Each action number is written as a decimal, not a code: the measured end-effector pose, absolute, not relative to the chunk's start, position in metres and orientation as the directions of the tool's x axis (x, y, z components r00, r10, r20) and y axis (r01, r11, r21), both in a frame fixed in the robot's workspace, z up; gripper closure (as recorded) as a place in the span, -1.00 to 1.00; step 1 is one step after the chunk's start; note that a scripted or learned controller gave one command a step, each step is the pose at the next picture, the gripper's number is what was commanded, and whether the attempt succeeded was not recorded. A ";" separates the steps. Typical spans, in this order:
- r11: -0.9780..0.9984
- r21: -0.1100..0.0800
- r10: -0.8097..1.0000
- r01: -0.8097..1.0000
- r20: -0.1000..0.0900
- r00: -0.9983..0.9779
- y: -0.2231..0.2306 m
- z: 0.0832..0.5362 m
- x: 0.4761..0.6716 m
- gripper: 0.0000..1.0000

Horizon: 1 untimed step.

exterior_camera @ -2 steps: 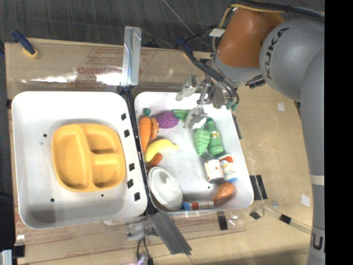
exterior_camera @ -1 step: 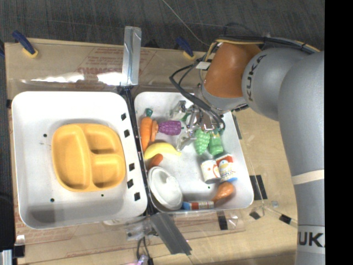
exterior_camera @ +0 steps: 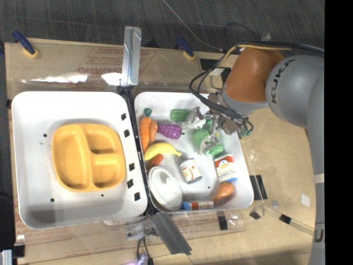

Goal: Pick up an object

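Two shallow white bins sit side by side on the bench, the left bin (exterior_camera: 22, 148) bearing a yellow divided tray (exterior_camera: 88, 154) and the right bin (exterior_camera: 247, 189) crowded with toy food and small containers. The grey arm (exterior_camera: 292, 87) reaches in from the right, its orange band (exterior_camera: 248, 76) above the wrist, and the gripper (exterior_camera: 212, 130) hangs low over the far right part of the right bin. It sits among several green items (exterior_camera: 204, 138), touching or just above them; whether it grasps any of them cannot be told, as the metal parts and cables hide the contact.

Along the left wall of the right bin lies an orange carrot (exterior_camera: 145, 132), with a purple grape bunch (exterior_camera: 169, 130) just beside it and a green pepper-like piece (exterior_camera: 180, 115) farther back. A yellow banana (exterior_camera: 160, 149) lies near the middle, above a white bowl (exterior_camera: 164, 187) at the near left corner. A small can (exterior_camera: 190, 170) stands between the bowl and a red-and-white carton (exterior_camera: 225, 167). An orange-brown piece (exterior_camera: 223, 191) lies near the right corner beside a marker-like stick (exterior_camera: 198, 205) along the near wall.
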<state>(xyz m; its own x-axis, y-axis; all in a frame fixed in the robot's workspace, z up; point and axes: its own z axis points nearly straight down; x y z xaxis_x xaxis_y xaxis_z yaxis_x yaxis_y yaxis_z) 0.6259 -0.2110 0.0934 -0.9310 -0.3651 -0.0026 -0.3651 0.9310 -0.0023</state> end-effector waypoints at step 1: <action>0.915 0.001 -0.404 -0.404 0.000 -0.915 -0.181 0.092 0.553 -1.00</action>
